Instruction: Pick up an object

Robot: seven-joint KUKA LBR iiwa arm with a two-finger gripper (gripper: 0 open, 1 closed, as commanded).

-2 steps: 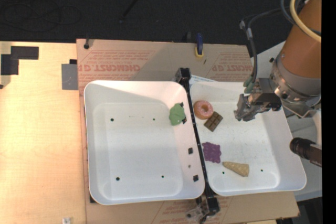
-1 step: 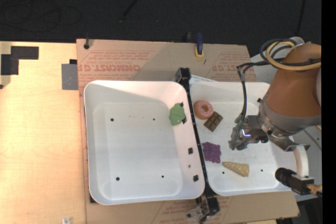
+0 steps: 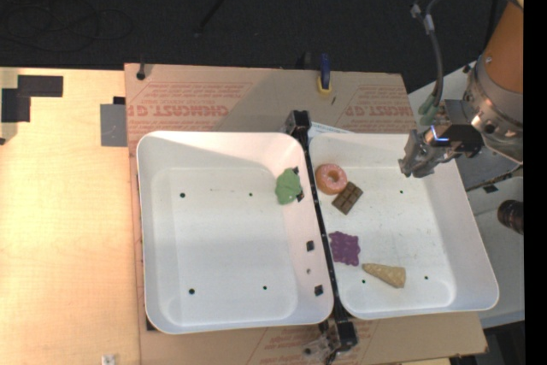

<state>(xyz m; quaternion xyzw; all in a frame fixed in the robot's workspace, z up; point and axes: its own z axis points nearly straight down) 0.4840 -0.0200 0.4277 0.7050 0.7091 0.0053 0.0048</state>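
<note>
The hand (image 3: 416,162) hovers over the right bin (image 3: 444,269), nothing visibly gripped; finger spacing cannot be told. Nearest targets, the donut (image 3: 331,178) and brown block (image 3: 347,198), touch each other. Descend vertically, centred on one.

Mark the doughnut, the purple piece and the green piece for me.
doughnut (image 3: 331,178): camera view, on its pink ring beside the hole.
purple piece (image 3: 344,248): camera view, on the middle of its flat top.
green piece (image 3: 289,186): camera view, on its centre, near the divider.
</note>
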